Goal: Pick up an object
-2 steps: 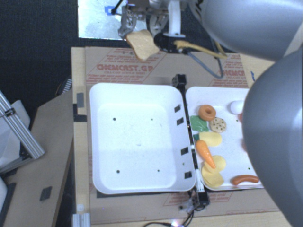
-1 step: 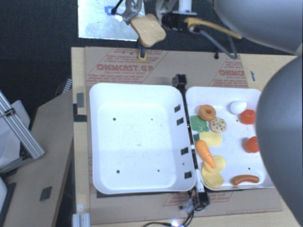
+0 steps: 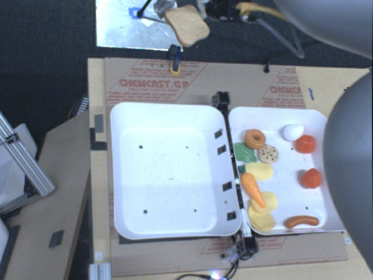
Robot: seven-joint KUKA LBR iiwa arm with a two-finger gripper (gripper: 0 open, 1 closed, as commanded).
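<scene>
- One tan, toast-shaped slice of toy bread (image 3: 186, 25) sits between the fingers of the metal two-finger gripper (image 3: 170, 11), so the gripper is closed on it, pinching its upper left corner.
- Both hang high at the far edge of the scene, with the bread drooping below and to the right of the fingertips, well apart from either bin.
- Well below the gripper lies the left white plastic bin (image 3: 169, 171); below and to its right is the right white plastic bin (image 3: 317, 174).
- That right bin carries a brown ring doughnut (image 3: 254, 138), a speckled round cookie (image 3: 268, 153), an orange carrot (image 3: 252, 189), a white egg (image 3: 293, 132), two red tomato-like balls (image 3: 305, 144), and a brown sausage (image 3: 302, 221).
- Judged from this, the pick looks done and the lift is the step in hand.
- Next comes a steady carry: the hold is at a corner, so a jerk could let the slice swing or slip.
</scene>
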